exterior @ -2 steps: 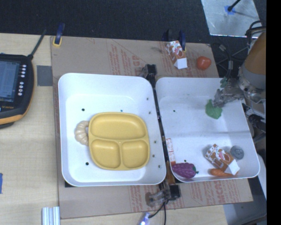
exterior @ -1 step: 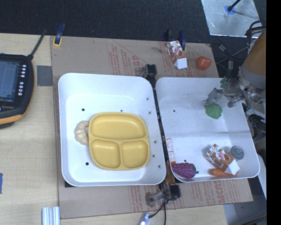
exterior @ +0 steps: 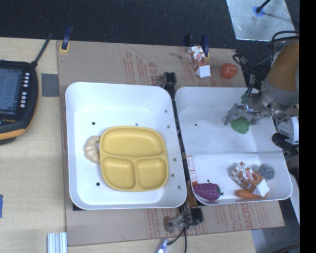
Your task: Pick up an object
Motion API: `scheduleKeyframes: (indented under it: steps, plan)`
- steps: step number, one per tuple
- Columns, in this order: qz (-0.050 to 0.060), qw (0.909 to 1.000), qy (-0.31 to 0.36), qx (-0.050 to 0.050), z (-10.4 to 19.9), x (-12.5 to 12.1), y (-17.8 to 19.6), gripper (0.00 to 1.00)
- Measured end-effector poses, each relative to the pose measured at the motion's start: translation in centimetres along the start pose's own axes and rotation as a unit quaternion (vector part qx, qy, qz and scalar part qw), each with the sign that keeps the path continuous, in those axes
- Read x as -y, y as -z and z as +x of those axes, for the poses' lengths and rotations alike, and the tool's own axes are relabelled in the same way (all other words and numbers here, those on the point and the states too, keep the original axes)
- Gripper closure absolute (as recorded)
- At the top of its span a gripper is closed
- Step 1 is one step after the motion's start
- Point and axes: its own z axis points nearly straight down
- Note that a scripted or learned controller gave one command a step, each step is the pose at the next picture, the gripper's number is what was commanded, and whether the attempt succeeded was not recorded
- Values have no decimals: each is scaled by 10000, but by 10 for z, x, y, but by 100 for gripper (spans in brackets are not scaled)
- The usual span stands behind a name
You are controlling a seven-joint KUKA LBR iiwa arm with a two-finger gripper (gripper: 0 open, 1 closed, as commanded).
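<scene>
green toy (exterior: 241,125) sits just under our gripper (exterior: 244,115), likely poised to grab it; we cannot tell its grip state.

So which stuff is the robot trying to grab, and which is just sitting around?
For the job: end effector, green toy, purple grapes, carrot, small carton, grey disc.

Lying about: yellow tray, tablet, red ball, second carton.
</scene>
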Motion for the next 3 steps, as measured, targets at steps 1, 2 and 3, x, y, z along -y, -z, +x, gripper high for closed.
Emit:
scheduleKeyframes:
  steps: [1,2,3]
  plan:
    - [2,10000,14,3,-1,0,11,100]
    - [-26,10000,-12,-3,25,11,70,100]
    - [-18,10000,-14,-4,25,11,70,0]
